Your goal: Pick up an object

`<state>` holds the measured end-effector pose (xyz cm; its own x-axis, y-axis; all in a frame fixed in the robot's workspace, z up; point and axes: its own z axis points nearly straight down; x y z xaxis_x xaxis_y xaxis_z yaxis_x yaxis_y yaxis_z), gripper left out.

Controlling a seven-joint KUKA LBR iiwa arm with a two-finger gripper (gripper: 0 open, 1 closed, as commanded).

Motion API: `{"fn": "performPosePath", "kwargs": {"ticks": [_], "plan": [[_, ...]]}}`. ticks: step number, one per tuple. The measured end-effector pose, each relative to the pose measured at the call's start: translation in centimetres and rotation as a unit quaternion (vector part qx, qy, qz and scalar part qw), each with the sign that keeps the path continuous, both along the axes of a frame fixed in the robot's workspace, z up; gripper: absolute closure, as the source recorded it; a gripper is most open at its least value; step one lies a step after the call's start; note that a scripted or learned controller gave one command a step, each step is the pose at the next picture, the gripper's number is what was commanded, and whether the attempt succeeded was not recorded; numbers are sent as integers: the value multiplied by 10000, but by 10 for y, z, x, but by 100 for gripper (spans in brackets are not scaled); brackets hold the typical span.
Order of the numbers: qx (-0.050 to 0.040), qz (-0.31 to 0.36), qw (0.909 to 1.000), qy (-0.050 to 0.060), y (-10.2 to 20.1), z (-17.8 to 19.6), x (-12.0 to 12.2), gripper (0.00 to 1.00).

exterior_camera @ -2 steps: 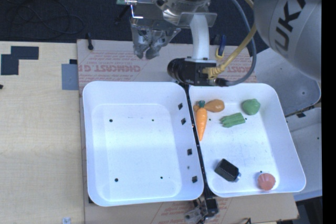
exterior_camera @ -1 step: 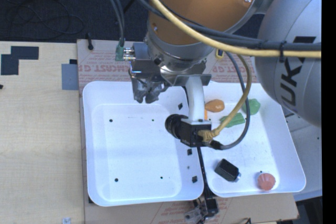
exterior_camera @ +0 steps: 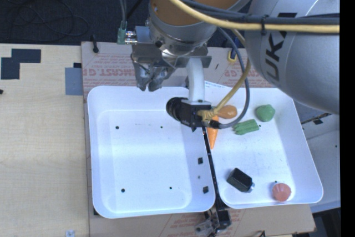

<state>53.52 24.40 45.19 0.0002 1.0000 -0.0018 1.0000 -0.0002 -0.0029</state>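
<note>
1. The arm [exterior_camera: 288, 19] reaches in from the right, its wrist hanging over the far edge of the left bin [exterior_camera: 138, 197].
2. The gripper [exterior_camera: 151, 79] points down; I cannot tell its opening.
3. A black block [exterior_camera: 240, 180] lies in the right bin [exterior_camera: 302, 136], near a reddish ball [exterior_camera: 281, 192].

right bin [exterior_camera: 299, 136]: block [exterior_camera: 240, 180] front, ball [exterior_camera: 281, 191] right | claw [exterior_camera: 150, 81] behind

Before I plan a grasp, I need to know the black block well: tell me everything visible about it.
The black block is a small, dark, boxy piece with rounded corners, matte like plastic or rubber. It lies flat on the floor of the right bin, turned at a slant to the bin's walls, in the near part. Nothing touches it; a round reddish piece sits apart to its right. The gripper is far off, over the left bin's back rim.
</note>
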Motion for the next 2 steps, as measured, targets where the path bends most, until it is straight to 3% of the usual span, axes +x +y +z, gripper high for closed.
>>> {"fn": "performPosePath", "kwargs": {"ticks": [1, 2], "plan": [[19, 13, 10000, -40, 0, 91, 4, 100], [-3, 9, 10000, 15, -1, 85, -2, 100]]}}
